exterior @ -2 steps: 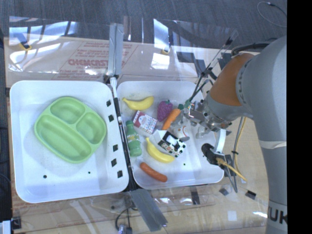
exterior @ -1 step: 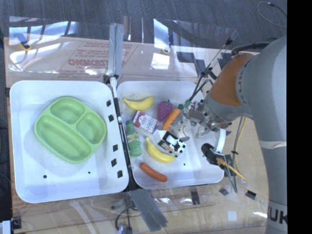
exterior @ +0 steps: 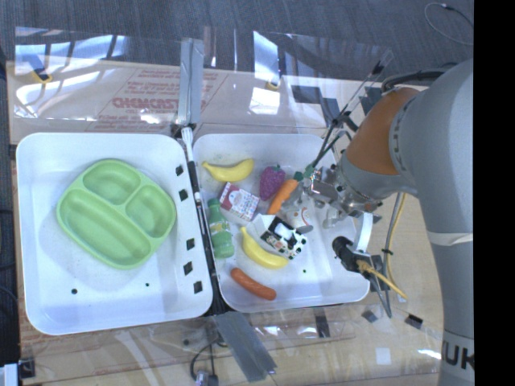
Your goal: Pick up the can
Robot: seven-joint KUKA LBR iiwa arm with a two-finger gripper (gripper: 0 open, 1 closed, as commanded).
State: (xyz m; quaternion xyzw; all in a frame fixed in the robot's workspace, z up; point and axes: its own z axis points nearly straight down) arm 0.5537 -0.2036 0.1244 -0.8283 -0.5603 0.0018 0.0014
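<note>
We see the gripper (exterior: 310, 207) low in the right bin (exterior: 322, 147), just beside the black and white can (exterior: 283, 236), which lies against a banana (exterior: 259, 250) near the bin's middle. We cannot tell its grasp state

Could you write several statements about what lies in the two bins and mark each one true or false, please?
1. The green divided plate lies in the left bin. True.
2. Two bananas lie in the right bin. True: one near the far wall, one nearer the middle.
3. The sausage lies on the green plate. False: it lies in the right bin, near its front wall.
4. The green bottle lies by the right bin's left wall. True.
5. The gripper hangs over the left bin. False: it is over the right bin.
</note>
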